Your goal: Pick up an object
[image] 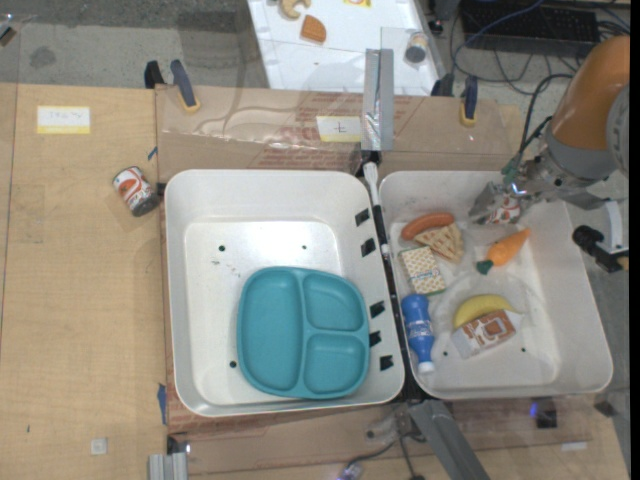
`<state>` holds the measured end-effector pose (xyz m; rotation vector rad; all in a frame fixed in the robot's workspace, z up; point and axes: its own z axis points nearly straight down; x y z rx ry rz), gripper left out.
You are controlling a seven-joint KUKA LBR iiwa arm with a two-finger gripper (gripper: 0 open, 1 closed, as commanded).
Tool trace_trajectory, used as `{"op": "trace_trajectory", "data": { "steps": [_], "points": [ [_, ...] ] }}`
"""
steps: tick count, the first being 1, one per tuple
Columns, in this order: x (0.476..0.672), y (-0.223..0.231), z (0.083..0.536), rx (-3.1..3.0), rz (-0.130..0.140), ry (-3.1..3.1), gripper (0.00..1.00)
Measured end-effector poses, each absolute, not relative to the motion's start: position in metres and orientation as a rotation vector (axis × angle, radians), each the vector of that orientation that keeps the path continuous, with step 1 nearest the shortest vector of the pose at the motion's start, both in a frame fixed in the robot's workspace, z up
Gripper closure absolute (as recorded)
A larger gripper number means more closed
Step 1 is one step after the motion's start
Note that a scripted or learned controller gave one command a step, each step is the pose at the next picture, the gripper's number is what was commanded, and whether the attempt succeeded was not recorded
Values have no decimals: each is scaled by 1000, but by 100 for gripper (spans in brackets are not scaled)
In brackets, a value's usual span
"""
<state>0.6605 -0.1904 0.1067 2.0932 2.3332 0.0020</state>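
End effector [508, 200] low at far right corner of right bin [590, 318]; grip state cannot be told. Carrot [503, 249] lies just beside it, apart from hot dog [427, 225] and banana [482, 308]. Likely light, stiff, smooth plastic; best pinched across its thick orange middle
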Motion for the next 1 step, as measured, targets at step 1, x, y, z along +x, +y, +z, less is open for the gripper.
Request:
{"op": "trace_trajectory", "data": {
  "steps": [1],
  "points": [
    [660,-143,197,2133,3,2300,100]
  ]
}}
